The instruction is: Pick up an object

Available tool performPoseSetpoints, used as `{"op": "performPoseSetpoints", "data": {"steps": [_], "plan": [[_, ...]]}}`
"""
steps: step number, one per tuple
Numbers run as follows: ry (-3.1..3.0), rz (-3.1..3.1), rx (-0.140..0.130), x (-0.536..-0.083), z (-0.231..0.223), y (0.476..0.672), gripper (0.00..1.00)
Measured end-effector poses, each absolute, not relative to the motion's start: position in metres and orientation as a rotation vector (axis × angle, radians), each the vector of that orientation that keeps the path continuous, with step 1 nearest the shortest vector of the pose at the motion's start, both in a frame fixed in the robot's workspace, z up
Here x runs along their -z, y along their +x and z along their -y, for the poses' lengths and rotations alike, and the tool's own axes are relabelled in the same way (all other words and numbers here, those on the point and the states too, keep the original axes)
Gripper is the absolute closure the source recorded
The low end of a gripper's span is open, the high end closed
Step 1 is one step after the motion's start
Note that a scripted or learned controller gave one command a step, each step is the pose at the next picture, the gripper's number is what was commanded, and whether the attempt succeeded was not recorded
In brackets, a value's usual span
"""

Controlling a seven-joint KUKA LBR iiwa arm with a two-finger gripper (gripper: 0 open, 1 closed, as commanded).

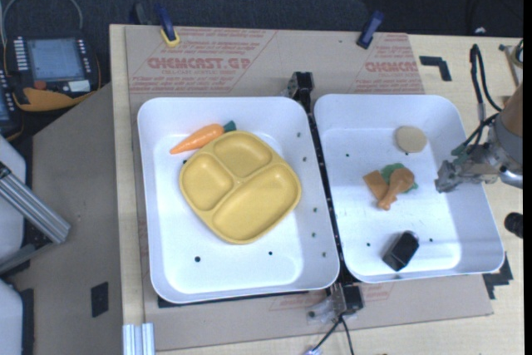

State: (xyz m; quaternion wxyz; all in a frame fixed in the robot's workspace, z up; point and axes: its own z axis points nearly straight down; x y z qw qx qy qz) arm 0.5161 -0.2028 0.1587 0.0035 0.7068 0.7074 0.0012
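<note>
Hand (446,177) poised at right bin's (474,258) edge — grip state impossible to tell. Nearby inside: toy drumstick (394,188), tan disc (410,139), black block (401,250).

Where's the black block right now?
In the camera view, the black block lies in the right bin, near its front edge, below the orange and green toy and apart from it.

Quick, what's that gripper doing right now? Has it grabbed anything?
Gripper: over the right bin's right edge, nothing between its fingers; open or closed cannot be told.
</note>
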Motion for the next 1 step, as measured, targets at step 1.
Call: {"op": "performPoseSetpoints", "data": {"steps": [1], "plan": [[2.215, -2.217, -0.004, -0.2066, 0.2042, 0.5092, 1.00]]}}
